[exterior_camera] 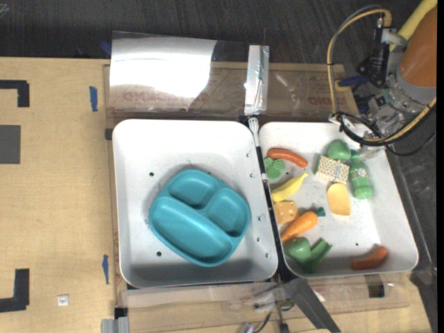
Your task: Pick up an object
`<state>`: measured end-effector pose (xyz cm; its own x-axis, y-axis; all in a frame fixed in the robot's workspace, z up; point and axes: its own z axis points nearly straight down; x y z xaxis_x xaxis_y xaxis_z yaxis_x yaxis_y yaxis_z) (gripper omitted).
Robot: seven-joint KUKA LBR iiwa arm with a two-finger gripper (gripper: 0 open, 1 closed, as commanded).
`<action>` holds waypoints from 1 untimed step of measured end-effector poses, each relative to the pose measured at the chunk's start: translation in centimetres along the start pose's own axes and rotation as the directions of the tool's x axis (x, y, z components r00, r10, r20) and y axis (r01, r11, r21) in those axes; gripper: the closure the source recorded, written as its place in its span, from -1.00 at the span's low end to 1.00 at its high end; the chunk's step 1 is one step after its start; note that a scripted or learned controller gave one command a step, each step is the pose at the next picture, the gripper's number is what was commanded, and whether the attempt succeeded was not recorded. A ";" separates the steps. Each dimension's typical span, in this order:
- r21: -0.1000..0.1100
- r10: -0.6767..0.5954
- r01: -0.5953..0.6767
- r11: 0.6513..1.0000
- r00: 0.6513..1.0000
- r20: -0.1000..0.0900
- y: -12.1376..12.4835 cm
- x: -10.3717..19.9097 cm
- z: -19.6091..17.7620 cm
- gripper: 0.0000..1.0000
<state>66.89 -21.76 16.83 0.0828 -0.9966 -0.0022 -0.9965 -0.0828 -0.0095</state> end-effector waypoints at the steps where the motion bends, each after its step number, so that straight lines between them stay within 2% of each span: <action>1: 0.002 0.153 -0.153 0.988 0.988 0.000 0.0 -0.1 -3.3 1.00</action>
<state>66.88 -21.71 20.15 -0.0707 -0.9975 -0.0032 -0.9974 0.0707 -0.0114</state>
